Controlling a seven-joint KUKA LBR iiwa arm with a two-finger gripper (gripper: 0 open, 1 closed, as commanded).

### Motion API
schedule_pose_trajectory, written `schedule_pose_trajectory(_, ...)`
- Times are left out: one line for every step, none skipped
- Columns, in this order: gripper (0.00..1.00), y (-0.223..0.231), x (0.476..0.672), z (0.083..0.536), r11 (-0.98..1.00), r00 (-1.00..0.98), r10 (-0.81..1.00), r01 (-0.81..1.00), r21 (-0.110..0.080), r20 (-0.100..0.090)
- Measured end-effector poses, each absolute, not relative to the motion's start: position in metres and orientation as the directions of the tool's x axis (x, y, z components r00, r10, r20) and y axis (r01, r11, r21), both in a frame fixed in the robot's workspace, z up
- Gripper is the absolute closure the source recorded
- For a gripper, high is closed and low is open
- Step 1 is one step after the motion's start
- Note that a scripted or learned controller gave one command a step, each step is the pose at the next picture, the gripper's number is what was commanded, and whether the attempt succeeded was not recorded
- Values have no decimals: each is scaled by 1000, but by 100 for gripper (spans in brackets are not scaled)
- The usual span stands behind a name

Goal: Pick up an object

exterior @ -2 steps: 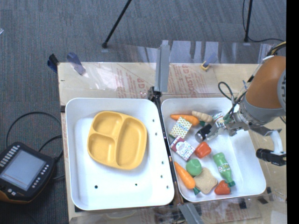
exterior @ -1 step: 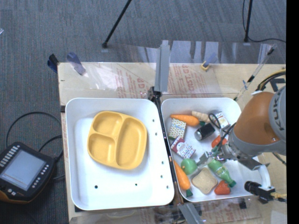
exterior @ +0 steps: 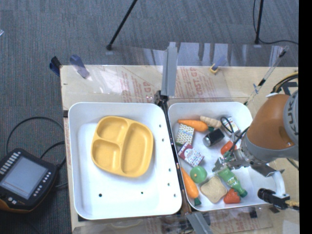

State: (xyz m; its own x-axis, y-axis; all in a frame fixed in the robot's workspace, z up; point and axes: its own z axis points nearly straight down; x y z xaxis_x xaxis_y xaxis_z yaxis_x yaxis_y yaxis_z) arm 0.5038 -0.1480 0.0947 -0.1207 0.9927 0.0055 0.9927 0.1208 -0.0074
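Tool (exterior: 228,164) low in right bin (exterior: 243,108), over green bottle (exterior: 231,179), fingers unclear

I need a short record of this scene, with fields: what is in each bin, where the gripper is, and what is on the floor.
left bin: one yellow divided plate
right bin: toy food, among it a carrot, a second carrot, a green ball, a bread slice, a green bottle, a strawberry, a dark can
gripper: low over the right bin, above the green bottle; grasp cannot be told
arm: enters from the right of the view
floor, left: a teach pendant with cable
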Motion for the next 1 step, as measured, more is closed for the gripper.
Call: schedule_pose_trajectory(100,-157,507,86,202,-202,979,979,-4,4)
